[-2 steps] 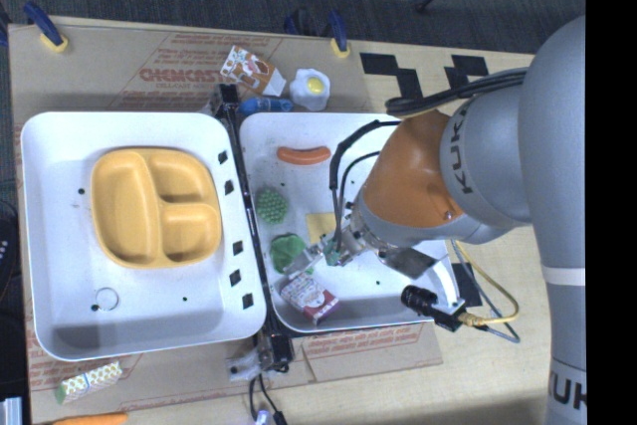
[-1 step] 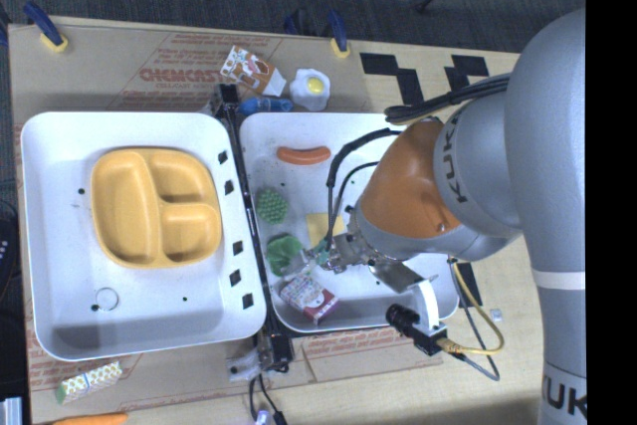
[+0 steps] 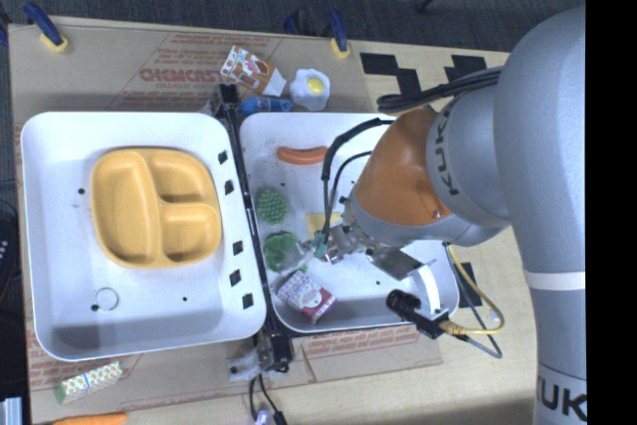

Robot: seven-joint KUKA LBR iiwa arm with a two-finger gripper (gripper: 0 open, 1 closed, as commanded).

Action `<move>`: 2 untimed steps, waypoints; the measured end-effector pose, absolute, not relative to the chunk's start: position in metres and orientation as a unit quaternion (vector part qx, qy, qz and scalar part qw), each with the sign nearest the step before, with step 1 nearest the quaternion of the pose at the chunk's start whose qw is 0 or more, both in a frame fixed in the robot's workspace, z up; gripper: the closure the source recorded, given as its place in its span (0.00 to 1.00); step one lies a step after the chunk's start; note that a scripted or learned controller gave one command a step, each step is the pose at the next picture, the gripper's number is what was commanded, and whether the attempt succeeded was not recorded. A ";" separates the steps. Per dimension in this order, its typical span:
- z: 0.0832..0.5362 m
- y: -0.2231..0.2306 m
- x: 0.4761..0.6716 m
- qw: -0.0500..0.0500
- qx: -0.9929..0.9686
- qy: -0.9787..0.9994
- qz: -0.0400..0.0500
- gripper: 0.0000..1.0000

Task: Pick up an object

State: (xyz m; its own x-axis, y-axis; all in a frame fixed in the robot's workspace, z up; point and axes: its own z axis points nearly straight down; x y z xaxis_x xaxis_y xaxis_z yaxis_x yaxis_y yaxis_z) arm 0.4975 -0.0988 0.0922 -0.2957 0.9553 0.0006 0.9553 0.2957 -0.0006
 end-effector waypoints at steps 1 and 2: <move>0.091 -0.099 0.477 0.003 -0.615 -0.789 0.001 0.00; 0.091 -0.097 0.476 0.001 -0.732 -0.682 0.000 0.00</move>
